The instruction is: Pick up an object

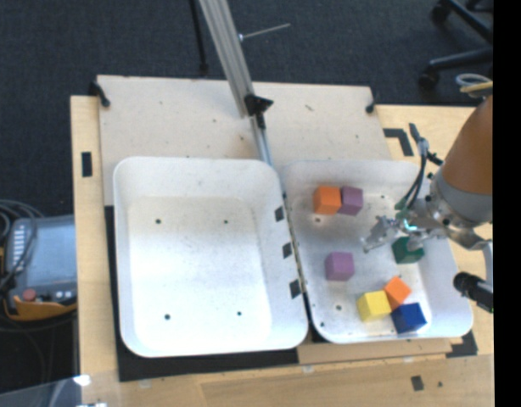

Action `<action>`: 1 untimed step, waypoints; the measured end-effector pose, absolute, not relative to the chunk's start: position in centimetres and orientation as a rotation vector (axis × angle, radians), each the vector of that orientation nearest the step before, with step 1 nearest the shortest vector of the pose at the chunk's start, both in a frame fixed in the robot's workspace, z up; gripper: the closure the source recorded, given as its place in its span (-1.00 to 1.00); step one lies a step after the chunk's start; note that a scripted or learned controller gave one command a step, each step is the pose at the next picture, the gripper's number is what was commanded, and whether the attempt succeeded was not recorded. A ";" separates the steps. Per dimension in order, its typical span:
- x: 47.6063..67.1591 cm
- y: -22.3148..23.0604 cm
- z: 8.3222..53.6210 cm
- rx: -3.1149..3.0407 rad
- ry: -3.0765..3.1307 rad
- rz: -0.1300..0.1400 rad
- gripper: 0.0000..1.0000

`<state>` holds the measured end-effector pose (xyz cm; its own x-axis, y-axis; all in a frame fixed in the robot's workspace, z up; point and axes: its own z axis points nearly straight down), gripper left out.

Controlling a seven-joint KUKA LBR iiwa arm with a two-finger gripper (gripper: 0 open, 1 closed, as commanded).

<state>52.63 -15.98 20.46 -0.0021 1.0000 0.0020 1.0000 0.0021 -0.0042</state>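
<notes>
1. The tool hangs over the right bin, at three o'clock from that bin's centre; whether it is spread or pinched I cannot tell.
2. A green block lies just under it; its long axis is unclear.
3. A purple cube sits at nine o'clock from the green block.

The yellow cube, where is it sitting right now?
The yellow cube sits in the right-hand bin near its front edge, touching the blue cube to its right, with an orange cube just behind them.
</notes>
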 end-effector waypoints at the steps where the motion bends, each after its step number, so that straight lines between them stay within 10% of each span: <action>1: 52.7 -16.0 20.7 -2.222 -2.222 -0.002 -1.00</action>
